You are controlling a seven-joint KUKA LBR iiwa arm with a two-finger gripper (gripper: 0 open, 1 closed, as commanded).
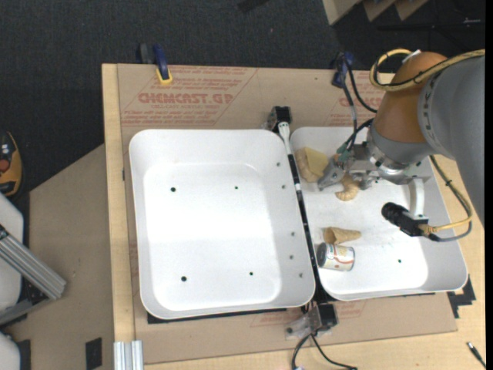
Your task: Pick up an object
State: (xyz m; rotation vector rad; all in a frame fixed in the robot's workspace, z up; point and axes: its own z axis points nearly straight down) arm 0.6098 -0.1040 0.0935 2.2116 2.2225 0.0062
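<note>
Four items in right bin (431,280): gripper (344,173), finger state unclear, at 11 o'clock among wedge (313,163), chunk (347,193), cone (341,235), can (337,257).

This is a robotics lab or test cell, not a home. The desk (231,91) is a plain brown board printed with a maker's name, held by blue clamps (160,62) at its 12 o'clock edge. Two white bins (154,153) sit side by side on it, joined by a black strip with bolts. A grey industrial arm (454,106) with an orange band reaches in from 3 o'clock, trailing yellow and black cables (447,226). Aluminium framing (31,264) lies at 8 o'clock, and dark carpet (69,21) surrounds the desk.
</note>
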